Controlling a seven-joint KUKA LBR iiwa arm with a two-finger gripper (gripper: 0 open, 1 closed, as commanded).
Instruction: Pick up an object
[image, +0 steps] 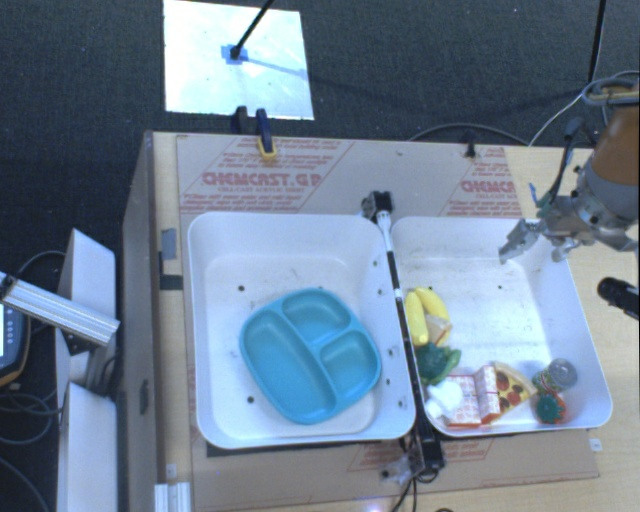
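My gripper (537, 246) hangs over the far right part of the right bin (500, 290), its two fingers spread open with nothing between them. The objects lie well below it in the view, along the bin's near and left sides: a yellow banana (430, 303) beside a tan piece (438, 327), a green leafy toy (438, 362), a white piece (444, 397), a pizza slice box (497, 390), a small can (557, 375) and a red-green round toy (548, 407).
The left bin (230, 270) holds a blue divided plate (310, 355). A black clamp (378, 205) sits at the far end of the wall between the bins. Cables hang near the arm at the upper right.
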